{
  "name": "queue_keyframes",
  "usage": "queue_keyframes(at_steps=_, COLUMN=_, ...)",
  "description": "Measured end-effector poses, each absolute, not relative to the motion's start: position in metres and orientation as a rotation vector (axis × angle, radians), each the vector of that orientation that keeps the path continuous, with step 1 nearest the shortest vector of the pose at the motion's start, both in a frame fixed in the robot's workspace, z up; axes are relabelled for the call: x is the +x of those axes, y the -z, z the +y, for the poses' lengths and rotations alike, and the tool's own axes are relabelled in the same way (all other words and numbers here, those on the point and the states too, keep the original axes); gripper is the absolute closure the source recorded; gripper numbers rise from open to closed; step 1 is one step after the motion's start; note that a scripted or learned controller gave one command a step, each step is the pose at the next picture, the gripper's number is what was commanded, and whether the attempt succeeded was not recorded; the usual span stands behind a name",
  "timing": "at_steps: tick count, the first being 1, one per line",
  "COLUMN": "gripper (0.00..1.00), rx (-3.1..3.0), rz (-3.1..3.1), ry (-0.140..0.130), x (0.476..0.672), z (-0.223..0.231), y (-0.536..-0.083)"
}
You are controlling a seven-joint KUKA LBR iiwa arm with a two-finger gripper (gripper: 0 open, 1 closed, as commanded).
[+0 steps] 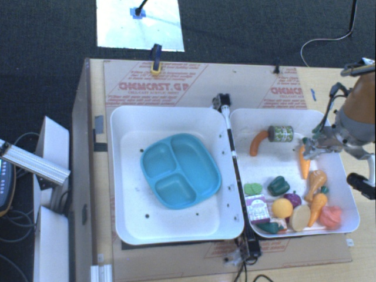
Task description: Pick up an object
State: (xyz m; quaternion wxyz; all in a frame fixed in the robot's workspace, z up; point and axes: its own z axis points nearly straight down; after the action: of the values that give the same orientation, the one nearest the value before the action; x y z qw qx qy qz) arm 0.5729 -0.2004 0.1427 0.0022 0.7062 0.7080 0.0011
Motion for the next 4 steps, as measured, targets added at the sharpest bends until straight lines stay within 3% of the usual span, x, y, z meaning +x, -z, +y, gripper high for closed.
queue_keyframes(at_steps=1, gripper=1.0, rx=2.213, rz=2.223, ry=-0.004, x=0.64, z=-0.206, y=-0.187)
queue_keyframes(at_steps=2, gripper=1.0, rx=2.212, rz=2.22, ry=-0.001, x=0.651, z=-0.204, y=-0.106)
queue_keyframes(at_steps=3, gripper=1.0, rx=2.215, rz=2.22, ry=-0.003, x=0.644, z=-0.207, y=-0.174)
queue_keyframes(at_steps=4, gripper=0.0, rx=2.216, rz=2.222, ry=-0.002, x=0.644, z=-0.206, y=-0.173)
